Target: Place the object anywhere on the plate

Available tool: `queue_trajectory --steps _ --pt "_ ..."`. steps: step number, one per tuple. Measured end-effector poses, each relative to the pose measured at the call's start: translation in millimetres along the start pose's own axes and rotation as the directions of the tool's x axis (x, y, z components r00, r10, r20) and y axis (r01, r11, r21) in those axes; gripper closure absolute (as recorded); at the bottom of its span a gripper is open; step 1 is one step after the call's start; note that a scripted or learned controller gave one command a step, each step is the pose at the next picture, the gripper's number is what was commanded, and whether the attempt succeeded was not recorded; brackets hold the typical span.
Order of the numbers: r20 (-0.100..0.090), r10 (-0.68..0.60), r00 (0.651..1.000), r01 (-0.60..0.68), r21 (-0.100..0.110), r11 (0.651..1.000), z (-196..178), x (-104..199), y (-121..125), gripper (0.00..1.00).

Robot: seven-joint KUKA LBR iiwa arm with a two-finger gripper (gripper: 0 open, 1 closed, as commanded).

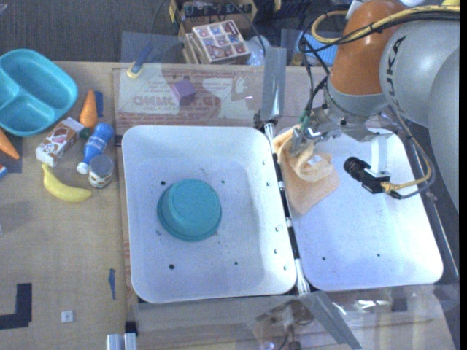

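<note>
A round teal plate (190, 208) lies in the middle of the left white bin (146, 261). A floppy tan cloth (312, 175) sits at the upper left of the right white bin (379, 246), its edge close to the divider between the bins. My gripper (303, 141) is at the cloth's top end. It is shut on the tan cloth, which bunches up narrow between the fingers and spreads wider below. The grey arm with its orange band comes in from the upper right.
A black part on a yellow cable (365, 175) hangs just right of the cloth. Left of the bins lie a banana (64, 187), a small can (101, 170), a blue bottle (97, 144), a carton (58, 140) and a blue dish (33, 91). Boxes stand behind.
</note>
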State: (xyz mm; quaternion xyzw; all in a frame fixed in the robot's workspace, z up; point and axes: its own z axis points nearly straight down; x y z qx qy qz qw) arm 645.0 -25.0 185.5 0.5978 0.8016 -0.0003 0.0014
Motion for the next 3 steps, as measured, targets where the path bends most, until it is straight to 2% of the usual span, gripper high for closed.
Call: queue_trajectory --steps 1,2,3 --pt "-0.003 -0.163 0.987 0.163 0.001 0.987 -41 63 -15 1.00" --pt "-0.003 -0.351 0.937 0.351 0.000 0.937 -72 156 -28 1.00" --pt "-0.003 -0.350 0.937 0.350 -0.001 0.937 -73 156 -28 0.00"
